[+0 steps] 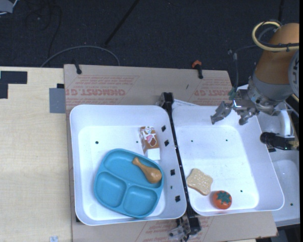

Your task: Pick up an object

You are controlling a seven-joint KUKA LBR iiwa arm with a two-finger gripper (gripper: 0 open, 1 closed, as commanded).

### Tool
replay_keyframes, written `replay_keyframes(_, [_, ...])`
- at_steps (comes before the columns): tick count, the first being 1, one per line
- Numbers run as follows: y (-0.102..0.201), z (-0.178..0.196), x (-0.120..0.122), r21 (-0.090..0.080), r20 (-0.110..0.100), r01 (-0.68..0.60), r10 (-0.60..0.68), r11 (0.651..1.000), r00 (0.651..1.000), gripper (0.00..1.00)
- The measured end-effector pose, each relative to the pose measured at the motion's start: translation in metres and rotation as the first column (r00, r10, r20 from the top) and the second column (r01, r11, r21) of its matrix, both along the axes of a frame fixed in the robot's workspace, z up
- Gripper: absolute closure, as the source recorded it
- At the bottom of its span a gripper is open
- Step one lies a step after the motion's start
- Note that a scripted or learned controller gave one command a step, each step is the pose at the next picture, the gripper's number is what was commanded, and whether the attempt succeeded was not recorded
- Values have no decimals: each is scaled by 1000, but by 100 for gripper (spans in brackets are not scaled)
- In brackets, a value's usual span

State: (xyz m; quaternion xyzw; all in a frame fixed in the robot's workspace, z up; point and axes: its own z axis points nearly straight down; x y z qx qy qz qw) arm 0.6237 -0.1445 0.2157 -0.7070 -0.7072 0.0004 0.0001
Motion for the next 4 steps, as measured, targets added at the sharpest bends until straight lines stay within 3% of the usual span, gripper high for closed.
replay_keyframes(2, [-8,-111,-3,2,-7,0,0,1000,1000,0])
replay_keyframes(3, [-6,-129,-3,1,-4,1,-1,1000,1000,0])
replay_keyframes(4, [-7,-118,-3,1,-4,3,-3,1000,1000,100])
